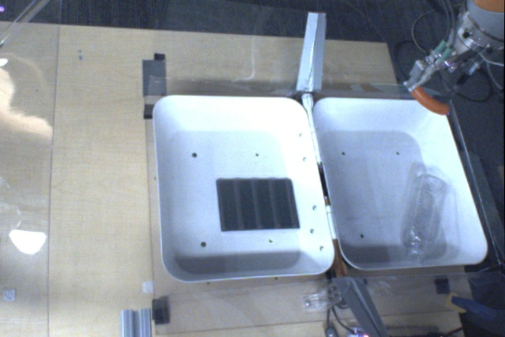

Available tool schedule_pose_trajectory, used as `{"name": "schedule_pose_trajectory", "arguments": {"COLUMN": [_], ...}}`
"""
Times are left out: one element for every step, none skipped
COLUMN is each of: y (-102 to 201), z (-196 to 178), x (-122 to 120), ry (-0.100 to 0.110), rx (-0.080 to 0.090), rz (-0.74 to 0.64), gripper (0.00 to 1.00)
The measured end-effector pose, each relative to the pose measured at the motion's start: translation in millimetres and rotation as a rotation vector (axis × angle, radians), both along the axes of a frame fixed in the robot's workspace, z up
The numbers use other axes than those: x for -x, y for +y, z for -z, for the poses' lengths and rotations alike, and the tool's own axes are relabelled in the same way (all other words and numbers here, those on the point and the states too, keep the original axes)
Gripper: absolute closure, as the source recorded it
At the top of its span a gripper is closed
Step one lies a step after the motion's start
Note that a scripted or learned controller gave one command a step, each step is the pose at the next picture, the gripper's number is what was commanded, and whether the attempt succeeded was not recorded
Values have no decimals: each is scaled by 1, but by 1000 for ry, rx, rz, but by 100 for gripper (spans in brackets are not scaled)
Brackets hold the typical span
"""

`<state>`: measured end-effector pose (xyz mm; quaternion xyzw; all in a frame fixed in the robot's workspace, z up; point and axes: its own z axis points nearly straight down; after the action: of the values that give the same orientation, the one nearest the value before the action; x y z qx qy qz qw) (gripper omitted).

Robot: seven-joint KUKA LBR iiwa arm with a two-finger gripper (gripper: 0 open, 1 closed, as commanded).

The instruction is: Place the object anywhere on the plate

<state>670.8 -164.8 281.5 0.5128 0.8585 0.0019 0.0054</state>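
Dark ribbed plate (257,204) in left bin (181,130). Clear, apparently plastic, bottle (424,209) lying in right bin (379,122). Tool (426,83) above that bin's far-right corner, seemingly gripping an orange item (432,99).

Plate (257,204) in left bin (170,170); bottle (424,211) in right bin (379,118).

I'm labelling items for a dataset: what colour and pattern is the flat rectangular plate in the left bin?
Dark grey, ridged with lengthwise stripes: flat rectangular plate, camera view.
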Motion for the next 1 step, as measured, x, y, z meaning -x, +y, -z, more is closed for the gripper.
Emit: {"name": "schedule_pose_trajectory", "arguments": {"y": [0], "z": [0], "x": [0], "ry": [1], "rx": [0], "rz": [0], "gripper": [0]}}
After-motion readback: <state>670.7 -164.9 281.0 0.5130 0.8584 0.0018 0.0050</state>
